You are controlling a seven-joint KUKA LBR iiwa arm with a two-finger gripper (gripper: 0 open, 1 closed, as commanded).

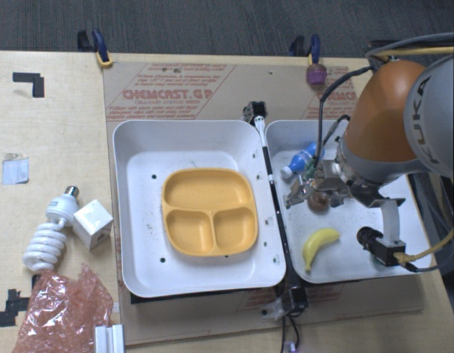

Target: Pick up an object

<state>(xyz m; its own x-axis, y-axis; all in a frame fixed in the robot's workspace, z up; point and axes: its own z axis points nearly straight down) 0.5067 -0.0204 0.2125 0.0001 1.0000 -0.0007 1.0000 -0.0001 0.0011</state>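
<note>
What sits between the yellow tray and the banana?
In the camera view, the two bins' white walls and the dark strip where they meet separate the yellow tray from the banana; no loose object lies there.

A: what's the setup sitting on?
B: light wooden bench (50,138), brown protective sheet (175,90) clamped on by blue clamps (100,48), dark grey carpet (212,9) behind.

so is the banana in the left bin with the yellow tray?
No, the banana lies in the right bin; the yellow tray sits in the left bin.
</note>
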